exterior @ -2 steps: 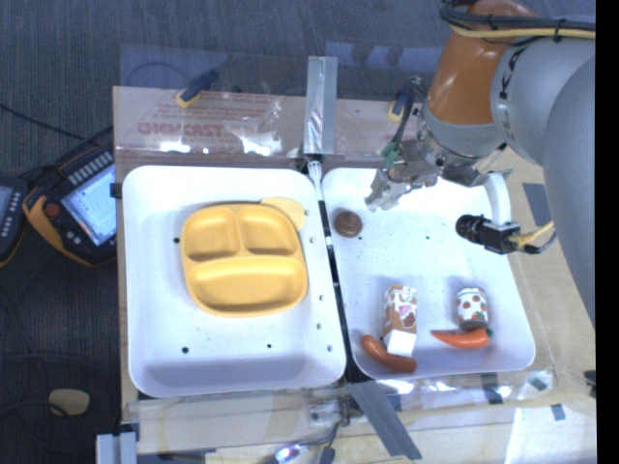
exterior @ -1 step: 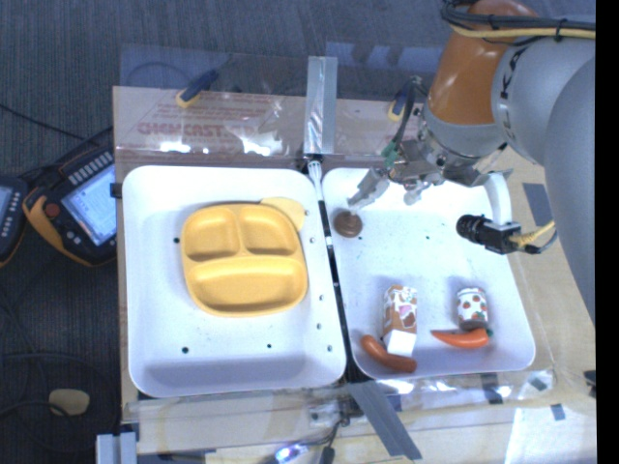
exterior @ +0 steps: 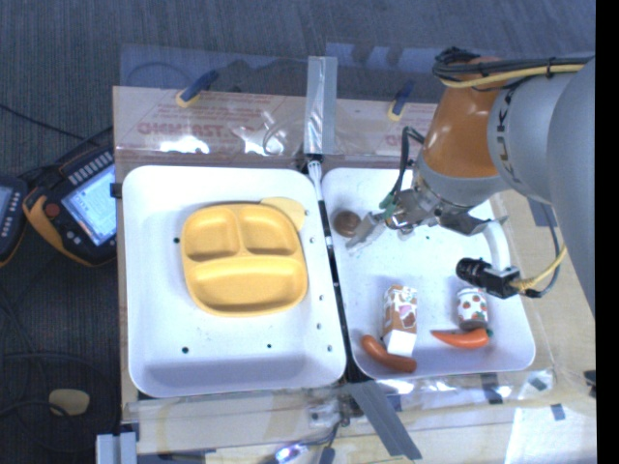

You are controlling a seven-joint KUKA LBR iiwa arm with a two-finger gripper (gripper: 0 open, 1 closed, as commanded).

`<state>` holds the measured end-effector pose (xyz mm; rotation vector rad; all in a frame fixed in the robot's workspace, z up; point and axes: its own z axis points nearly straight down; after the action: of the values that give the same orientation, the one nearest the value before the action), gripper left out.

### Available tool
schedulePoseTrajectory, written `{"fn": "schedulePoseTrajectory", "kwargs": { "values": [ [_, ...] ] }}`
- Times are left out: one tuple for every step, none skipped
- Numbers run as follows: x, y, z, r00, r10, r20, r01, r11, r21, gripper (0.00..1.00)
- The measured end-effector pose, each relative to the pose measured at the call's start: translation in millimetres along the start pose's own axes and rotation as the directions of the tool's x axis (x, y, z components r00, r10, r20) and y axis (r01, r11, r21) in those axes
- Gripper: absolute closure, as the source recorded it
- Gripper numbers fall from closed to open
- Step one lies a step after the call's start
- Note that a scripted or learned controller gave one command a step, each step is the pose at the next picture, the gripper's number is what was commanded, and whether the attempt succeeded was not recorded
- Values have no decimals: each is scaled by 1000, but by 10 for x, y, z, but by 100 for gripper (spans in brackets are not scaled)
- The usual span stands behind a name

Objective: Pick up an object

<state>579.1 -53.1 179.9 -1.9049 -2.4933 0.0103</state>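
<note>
Hovering over right bin, nothing gripped

Watching my one feed, I see the arm (exterior: 503, 124) reaching in w/ its orange band above the wrist, and the gripper (exterior: 372, 225) sits low in the right bin (exterior: 517, 351), near the bin's far-left corner. Its fingers (exterior: 360, 232) look spread apart, w/ no obj between them. A small brown round piece (exterior: 345, 222) lies just beside the fingertips, towards the divider; can't tell if they touch it.

Other objs in the same bin, all on its near side: a brown-and-white carton (exterior: 400, 315) roughly mid-bin, a red sausage (exterior: 389, 353) just in front of the carton by the near wall, an orange carrot (exterior: 461, 336) to the carton's right, and a small spotted cup (exterior: 473, 305) touching or just behind the carrot.

Left of that bin, the left bin (exterior: 145, 356) holds a yellow divided tray (exterior: 245, 259), lying flat, approx centred.
</note>
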Motion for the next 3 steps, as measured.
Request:
{"fn": "schedulePoseTrajectory", "kwargs": {
  "values": [
    [-152,-693,-1,993,-121,-2,121,993,-1,0],
    [-298,-791,849,983,-185,1,185,983,-8,0],
    [-294,-793,806,983,-183,-5,183,983,-4,100]
  ]
}}
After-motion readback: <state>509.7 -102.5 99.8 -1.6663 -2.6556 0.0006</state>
